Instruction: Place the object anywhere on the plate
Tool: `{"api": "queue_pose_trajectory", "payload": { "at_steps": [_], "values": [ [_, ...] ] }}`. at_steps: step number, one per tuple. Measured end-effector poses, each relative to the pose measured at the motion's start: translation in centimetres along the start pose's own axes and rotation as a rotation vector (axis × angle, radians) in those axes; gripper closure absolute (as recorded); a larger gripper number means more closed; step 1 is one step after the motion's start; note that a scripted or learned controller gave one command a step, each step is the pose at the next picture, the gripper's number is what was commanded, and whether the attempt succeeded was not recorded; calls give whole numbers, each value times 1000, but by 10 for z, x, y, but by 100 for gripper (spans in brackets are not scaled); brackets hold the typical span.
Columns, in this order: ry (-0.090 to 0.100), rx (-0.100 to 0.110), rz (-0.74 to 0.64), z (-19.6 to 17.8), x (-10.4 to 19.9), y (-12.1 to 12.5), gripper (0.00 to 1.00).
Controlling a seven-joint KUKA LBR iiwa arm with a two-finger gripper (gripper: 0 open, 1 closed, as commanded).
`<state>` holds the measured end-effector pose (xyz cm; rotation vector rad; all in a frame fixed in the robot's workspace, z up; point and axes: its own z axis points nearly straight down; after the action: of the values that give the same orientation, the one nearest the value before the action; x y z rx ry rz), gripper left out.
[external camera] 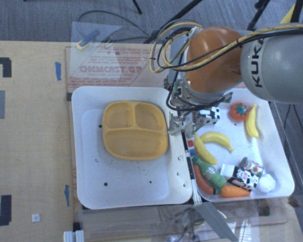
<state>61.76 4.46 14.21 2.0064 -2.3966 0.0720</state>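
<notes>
Crowding tool (184, 126): bananas (217, 139), tomato (238, 111).

Before you: matt yellow plastic plate (135, 130), smooth white plastic bins (86, 135), glossy toy bananas (217, 140), bare plywood bench (30, 135).

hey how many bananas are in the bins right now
3, all in the right bin: one banana by its far right wall, one mid-bin, one beside the divider. Others may hide under the arm.
</notes>
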Motion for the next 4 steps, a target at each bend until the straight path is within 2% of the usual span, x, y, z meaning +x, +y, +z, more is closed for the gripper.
{"api": "queue_pose_trajectory", "payload": {
  "at_steps": [1, 2, 3, 4],
  "values": [
    [0, -2, 20, 0, -1, -3, 100],
    [-26, -6, 2, 2, -20, 2, 0],
    [-51, -14, -263, -68, -52, 7, 0],
    [-46, -23, -14, 35, -124, 14, 0]
  ]
}}
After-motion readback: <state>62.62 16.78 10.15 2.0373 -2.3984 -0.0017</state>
